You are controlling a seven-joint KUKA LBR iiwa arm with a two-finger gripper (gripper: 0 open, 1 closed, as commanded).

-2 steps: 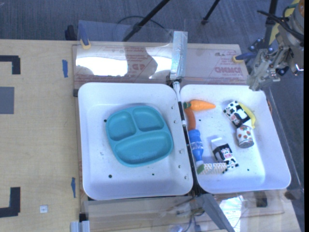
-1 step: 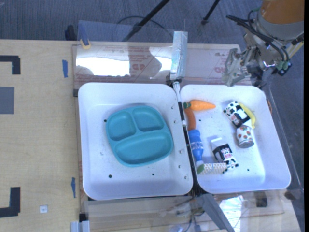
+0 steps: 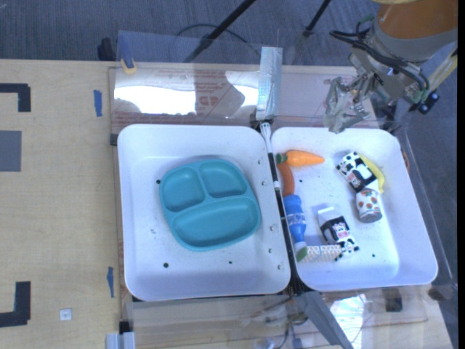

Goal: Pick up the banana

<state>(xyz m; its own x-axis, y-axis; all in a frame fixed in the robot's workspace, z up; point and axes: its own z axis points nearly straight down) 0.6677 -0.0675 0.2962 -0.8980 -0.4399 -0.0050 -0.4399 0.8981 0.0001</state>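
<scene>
Hovering above right bin's (image 3: 414, 260) far rim: gripper (image 3: 347, 107), finger state unclear; banana (image 3: 373, 173) lying below, untouched.

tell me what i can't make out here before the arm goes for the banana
- Banana: a yellow strip shows in the camera view; the rest sits behind the black-and-white carton.
- Gripper: blurred above the right bin; finger state unreadable.
- Arm: cut off by the top edge.
- Small can: label too small to read.

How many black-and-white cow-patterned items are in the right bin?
2: one cow-patterned item at the upper right beside the banana, another lower down near the centre. Others may be hidden.
</scene>
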